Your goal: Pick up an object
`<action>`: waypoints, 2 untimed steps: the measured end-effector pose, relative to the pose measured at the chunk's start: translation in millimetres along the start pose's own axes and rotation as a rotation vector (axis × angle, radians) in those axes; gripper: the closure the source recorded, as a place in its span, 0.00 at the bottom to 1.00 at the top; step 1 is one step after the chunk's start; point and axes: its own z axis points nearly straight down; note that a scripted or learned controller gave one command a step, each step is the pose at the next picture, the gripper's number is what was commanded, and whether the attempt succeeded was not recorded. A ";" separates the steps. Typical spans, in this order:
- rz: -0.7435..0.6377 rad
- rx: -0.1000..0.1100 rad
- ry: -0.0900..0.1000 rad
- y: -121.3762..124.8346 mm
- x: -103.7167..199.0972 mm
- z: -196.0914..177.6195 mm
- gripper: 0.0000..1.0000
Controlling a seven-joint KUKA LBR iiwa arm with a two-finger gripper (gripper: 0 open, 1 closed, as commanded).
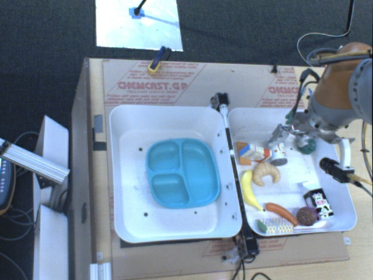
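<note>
Two bins: left bin holds blue tray; right bin, toy food.

bins: white plastic, smooth, slight sheen | divided tray: blue plastic, glossy | bench board: pale printed cardboard, matt | gripper: bare grey metal | floor: dark rough carpet

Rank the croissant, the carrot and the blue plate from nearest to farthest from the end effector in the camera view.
Measured from the end effector:
1. Croissant, just below it in the right bin.
2. Carrot, lower down the same bin.
3. Blue plate, across in the left bin.
</note>
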 end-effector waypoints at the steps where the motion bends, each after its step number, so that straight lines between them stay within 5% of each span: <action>1: -0.001 -0.003 0.000 22.4 13.4 14.3 0.00; 2: -0.001 -0.004 -0.001 59.6 -2.5 13.1 0.00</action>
